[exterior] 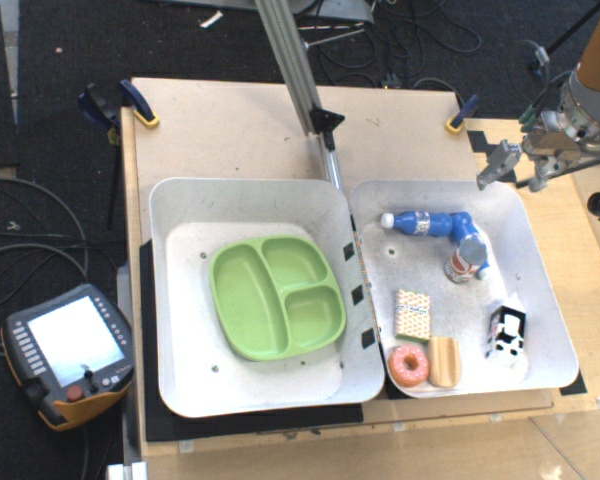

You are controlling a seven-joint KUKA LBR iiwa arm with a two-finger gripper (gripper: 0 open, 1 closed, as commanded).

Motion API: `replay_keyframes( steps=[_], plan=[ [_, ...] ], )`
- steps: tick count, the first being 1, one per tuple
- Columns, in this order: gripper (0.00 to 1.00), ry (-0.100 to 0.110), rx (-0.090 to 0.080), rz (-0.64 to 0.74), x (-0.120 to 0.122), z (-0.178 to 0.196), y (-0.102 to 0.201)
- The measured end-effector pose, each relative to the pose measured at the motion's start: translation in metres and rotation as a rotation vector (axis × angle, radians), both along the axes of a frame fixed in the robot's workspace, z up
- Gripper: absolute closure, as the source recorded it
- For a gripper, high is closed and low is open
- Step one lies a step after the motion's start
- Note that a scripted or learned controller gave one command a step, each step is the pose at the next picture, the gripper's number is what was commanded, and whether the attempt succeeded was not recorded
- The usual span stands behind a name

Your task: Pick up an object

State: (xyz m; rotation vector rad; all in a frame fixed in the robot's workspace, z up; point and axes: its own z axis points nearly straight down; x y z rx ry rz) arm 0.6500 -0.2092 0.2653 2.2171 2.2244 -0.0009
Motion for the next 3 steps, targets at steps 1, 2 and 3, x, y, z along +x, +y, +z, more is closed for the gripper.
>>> replay_keyframes(
  steps=[1, 2, 3],
  plan=[
    [0.0, 0.0, -0.001, 0.0, 0.0, 0.0, 0.0],
    [0.0, 0.004, 0.001, -0.002, -0.001, -0.043, 0.001],
    [0.0, 0.005, 0.001, 0.001, 0.009, -0.099, 0.003]
  ],
)
